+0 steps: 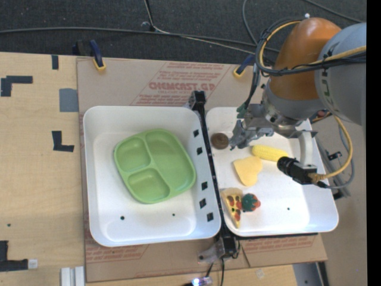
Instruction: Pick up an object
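Observation:
The right bin (309,216) holds a small brown round object (219,140), a yellow corn cob (269,154), a pale yellow cheese wedge (247,170), a pizza slice (232,205) and a red strawberry (250,202). My gripper (243,137) hangs over the bin's back left part, just right of the brown object and left of the corn. Its dark fingers point down and left. I see nothing held between them.
A green divided plate (155,165) lies in the left bin (98,177). A black divider (201,154) runs between the bins. Cables loop around the arm's wrist, and a black cylinder (296,169) juts out beside the corn.

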`<state>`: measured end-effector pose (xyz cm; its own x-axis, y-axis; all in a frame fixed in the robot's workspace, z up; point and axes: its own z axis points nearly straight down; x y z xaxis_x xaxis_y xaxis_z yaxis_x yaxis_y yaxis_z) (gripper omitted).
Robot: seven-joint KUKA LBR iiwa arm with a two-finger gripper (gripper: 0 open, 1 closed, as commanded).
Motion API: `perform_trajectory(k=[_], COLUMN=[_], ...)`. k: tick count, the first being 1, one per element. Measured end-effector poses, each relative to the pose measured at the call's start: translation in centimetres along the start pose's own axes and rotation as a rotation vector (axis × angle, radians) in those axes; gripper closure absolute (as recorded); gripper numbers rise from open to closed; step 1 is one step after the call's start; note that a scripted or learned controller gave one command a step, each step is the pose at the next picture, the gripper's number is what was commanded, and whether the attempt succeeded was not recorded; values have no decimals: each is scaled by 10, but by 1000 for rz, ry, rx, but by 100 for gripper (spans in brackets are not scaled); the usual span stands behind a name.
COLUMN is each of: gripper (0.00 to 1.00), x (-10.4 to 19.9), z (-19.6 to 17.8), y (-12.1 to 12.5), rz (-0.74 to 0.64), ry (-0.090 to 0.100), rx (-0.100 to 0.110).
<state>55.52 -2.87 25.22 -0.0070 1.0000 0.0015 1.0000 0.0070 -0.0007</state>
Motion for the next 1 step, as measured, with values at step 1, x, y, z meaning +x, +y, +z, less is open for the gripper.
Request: perform_trajectory(k=[1], gripper=[100], x=[50], z=[-4], y=[16], rz=[0], ry=[0], rx=[0])
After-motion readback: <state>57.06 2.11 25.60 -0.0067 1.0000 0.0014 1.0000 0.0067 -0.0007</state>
